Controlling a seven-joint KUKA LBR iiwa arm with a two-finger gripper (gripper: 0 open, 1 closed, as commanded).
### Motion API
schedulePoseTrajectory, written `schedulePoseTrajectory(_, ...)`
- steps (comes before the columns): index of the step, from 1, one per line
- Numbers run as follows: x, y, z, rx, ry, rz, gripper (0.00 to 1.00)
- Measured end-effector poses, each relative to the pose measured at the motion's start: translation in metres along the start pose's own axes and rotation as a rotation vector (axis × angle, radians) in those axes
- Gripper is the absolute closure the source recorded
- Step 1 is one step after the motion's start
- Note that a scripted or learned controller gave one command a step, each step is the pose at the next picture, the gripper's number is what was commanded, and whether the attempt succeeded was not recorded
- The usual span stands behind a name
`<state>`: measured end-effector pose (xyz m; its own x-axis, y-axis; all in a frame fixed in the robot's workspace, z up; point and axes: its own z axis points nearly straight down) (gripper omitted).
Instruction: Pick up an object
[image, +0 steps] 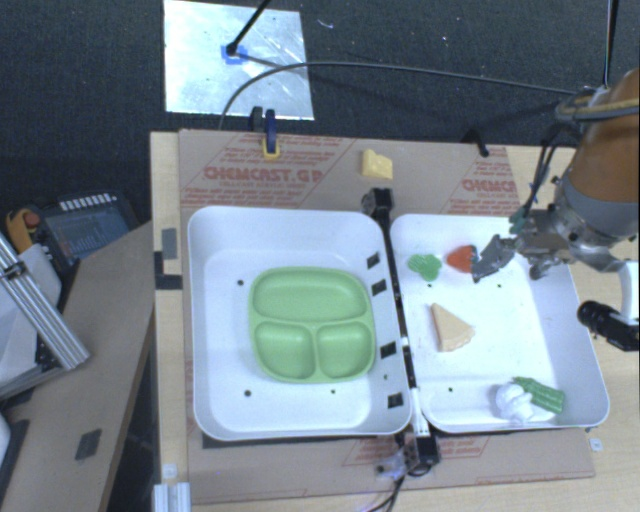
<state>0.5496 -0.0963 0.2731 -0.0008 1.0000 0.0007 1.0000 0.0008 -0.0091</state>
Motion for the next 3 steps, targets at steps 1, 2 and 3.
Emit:
schedulePoseTrajectory(1,0.0,0.002,-0.006,-0.011,-0.001,-0.002,0.0)
schedulePoseTrajectory(2,0.004,0.0,0.056,-0.007,0.0,0.0,0.0)
schedulePoseTrajectory(3,0.009,-0.009,0.109,-0.006,0.0,0.0,0.0)
